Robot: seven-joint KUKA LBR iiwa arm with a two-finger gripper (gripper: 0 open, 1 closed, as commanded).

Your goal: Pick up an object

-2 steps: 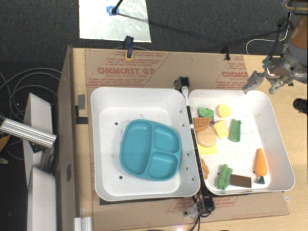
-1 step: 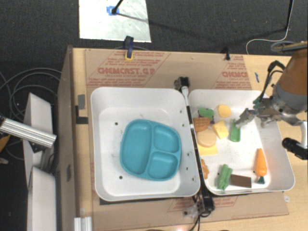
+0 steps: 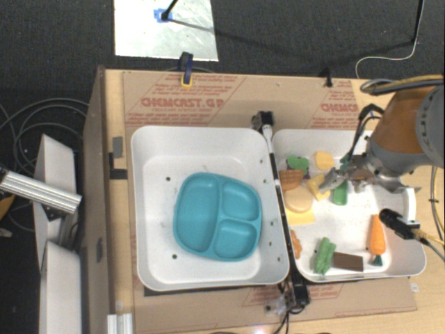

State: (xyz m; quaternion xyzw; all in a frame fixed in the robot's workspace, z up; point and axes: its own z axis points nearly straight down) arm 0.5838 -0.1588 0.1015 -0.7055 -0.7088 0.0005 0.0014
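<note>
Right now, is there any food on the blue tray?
No, the blue tray in the left bin holds nothing in its compartments.

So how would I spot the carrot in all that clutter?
Start at the right-hand white bin, the one crowded with toy food. Go to its near right corner, where the carrot lies lengthwise, just right of a brown block. It is the one bright orange piece, tapered, with a small green tip at its near end.
</note>
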